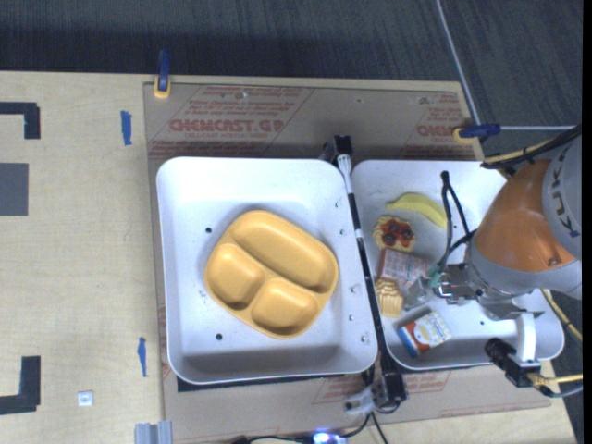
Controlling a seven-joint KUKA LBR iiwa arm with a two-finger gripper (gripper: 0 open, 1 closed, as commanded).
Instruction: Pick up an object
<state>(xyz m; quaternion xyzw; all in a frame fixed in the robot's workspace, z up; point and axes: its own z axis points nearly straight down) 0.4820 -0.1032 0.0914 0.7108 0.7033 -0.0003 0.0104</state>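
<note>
The right bin (467,181) holds several small objects: a yellow banana (418,207), a round waffle with red berries (397,233), a pink-and-white packet (403,265), a yellow cracker-like piece (389,296) and a small carton with a red and blue label (423,331). My gripper (435,285) is low inside this bin, just right of the packet and above the carton. The orange band and wrist (523,234) hang over the bin's right side and hide the finger ends.
The left bin (185,192) holds a yellow three-compartment tray (269,273) lying upside down. A black divider bar (356,239) runs between the bins. Cables (450,211) loop off the wrist over the right bin. Cardboard lies under both bins.
</note>
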